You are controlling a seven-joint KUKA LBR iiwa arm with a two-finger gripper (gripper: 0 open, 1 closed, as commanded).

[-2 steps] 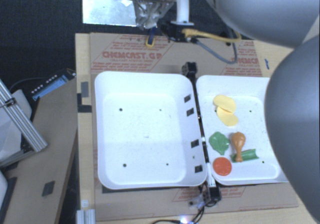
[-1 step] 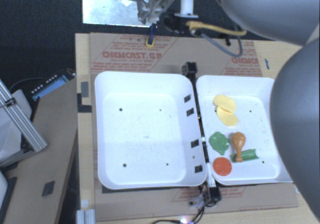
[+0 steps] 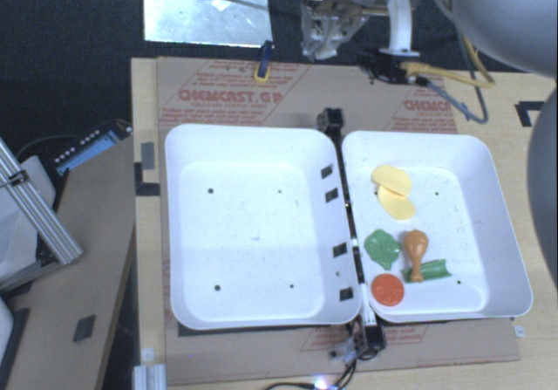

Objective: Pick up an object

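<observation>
Robot lab: bench (image 3: 148, 205), two white bins (image 3: 187, 153), aluminium framing (image 3: 35, 214).

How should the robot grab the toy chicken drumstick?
Probably from straight above, pinching across the thin shaft of the orange-brown toy chicken drumstick. It lies flat, bulb end up-picture, and the narrow part fits fingers better, though a green toy piece touches its lower end.

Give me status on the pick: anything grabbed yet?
Done: nothing visible. The gripper sits high, beyond the far edge of the bins, with no object seen between its fingers. In hand: nothing. Left: the whole pick. All the objects lie in the right bin: two yellow pieces, a green leaf, a drumstick, a green stick and a red disc.
</observation>
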